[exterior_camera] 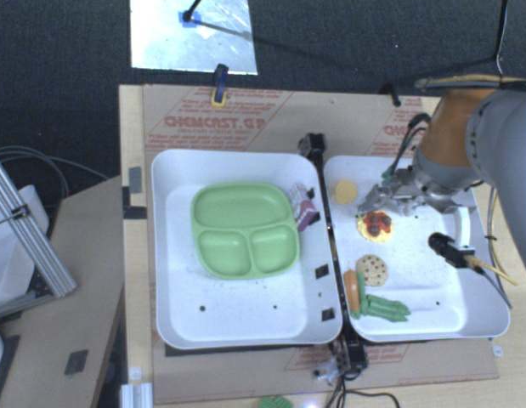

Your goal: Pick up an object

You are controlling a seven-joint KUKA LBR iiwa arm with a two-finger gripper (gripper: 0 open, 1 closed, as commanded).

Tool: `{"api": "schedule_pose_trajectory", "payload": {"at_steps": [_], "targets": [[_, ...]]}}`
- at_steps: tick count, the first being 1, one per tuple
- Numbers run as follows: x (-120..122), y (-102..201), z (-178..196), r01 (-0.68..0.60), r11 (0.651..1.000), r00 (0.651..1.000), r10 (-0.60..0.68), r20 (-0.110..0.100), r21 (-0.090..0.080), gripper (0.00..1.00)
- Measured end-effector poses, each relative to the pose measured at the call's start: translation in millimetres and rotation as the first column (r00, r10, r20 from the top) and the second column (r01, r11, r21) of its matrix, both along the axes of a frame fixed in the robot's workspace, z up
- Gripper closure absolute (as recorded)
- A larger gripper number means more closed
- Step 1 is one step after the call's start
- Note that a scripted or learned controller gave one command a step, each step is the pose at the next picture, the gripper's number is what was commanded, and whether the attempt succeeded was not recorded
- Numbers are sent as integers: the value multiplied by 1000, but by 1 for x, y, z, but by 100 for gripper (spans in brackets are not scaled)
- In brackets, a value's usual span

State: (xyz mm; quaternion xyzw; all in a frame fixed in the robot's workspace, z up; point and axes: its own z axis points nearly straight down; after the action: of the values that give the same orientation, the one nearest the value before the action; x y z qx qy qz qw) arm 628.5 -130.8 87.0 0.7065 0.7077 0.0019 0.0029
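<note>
target: pizza toy (pixel 376 224), right bin (pixel 479 308)
feel: prob light, stiff plastic, flat
grab: across rim edges
gripper (pixel 383 195): finger state unclear, can't tell

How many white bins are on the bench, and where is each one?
2. The left bin holds a green divided plate. The right bin lies beside it and holds small toy foods; the gripper is over it. The arm may hide part of that bin.
</note>
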Motion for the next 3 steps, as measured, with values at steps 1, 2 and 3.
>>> {"api": "schedule_pose_trajectory", "payload": {"at_steps": [1,2,3], "targets": [[8,14,46,-3,1000,1000,3,-3,1,0],[-33,-12,-2,5,1000,1000,-5,-2,4,0],[-28,-11,15,-2,1000,1000,2,9,2,100]]}}
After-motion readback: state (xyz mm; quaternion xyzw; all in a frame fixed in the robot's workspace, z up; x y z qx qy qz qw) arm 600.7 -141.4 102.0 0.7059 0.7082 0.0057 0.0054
